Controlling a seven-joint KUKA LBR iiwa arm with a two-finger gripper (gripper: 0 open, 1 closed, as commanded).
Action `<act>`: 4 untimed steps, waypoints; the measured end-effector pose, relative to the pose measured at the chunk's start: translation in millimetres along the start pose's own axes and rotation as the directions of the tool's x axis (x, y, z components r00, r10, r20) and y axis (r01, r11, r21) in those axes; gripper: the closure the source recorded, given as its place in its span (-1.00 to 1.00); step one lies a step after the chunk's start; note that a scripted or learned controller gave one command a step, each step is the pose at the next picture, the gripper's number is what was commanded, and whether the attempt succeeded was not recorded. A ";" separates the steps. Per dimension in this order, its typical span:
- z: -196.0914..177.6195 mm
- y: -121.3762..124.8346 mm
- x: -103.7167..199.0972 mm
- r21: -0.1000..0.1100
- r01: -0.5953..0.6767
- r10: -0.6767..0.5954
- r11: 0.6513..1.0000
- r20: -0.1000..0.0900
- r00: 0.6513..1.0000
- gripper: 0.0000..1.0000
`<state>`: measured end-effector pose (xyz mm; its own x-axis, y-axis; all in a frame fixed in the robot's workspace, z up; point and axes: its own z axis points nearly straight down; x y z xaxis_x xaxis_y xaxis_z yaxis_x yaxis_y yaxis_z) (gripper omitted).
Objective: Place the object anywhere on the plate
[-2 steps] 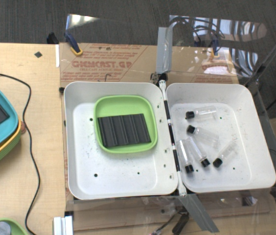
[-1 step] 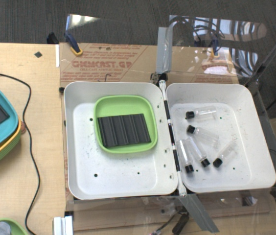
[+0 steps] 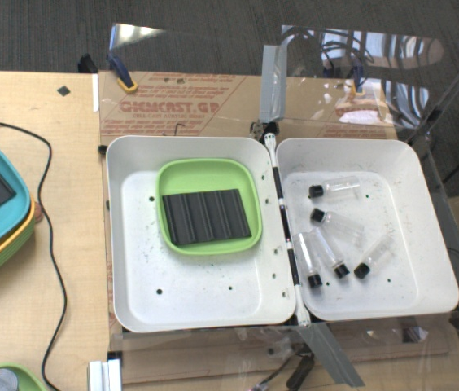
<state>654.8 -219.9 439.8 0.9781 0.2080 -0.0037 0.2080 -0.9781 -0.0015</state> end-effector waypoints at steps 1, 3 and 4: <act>0.6 0.1 -0.6 0.001 -0.001 0.001 1.000 0.001 1.000 -1.00; 0.2 0.4 -3.3 0.000 -0.003 0.003 1.000 0.000 1.000 -1.00; 19.3 1.1 -4.8 0.001 -0.010 0.010 1.000 0.002 1.000 -1.00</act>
